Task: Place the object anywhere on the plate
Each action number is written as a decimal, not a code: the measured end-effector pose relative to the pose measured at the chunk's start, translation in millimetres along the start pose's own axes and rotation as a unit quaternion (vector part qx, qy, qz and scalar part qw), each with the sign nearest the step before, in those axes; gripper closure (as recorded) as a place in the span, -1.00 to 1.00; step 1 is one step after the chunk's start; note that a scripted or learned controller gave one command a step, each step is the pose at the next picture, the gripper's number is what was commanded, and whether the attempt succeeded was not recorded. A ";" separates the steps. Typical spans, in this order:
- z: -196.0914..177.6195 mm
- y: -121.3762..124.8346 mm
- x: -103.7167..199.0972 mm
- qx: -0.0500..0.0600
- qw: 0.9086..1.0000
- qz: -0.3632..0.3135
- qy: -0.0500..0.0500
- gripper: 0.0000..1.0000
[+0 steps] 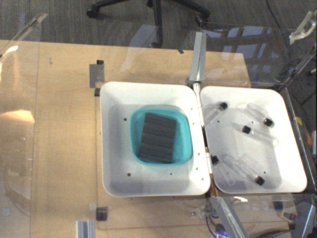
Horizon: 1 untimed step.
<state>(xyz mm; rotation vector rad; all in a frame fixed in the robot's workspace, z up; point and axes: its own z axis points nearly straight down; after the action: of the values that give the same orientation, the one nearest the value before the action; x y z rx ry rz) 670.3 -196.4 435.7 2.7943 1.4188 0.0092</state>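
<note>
Dark grey ribbed rectangular block [158, 137] lies flat on the teal square plate [184, 150] at the centre of the left white bin [115, 148]; placement appears complete. At three o'clock, the right white bin [290, 152] holds clear plastic pieces [246, 130]. Gripper state: cannot tell.

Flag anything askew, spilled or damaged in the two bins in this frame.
Nothing looks spilled or damaged. The dark ribbed block lies flat on the teal plate in the left bin, turned slightly off the bin's edges. The right bin holds scattered clear pieces with small black caps, loose but contained.
</note>
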 end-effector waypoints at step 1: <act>0.7 0.3 -0.2 0.001 0.999 0.043 -0.001 -1.00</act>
<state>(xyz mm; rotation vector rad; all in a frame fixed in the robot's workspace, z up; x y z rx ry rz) 670.4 -196.7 435.0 2.8543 1.2988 0.0065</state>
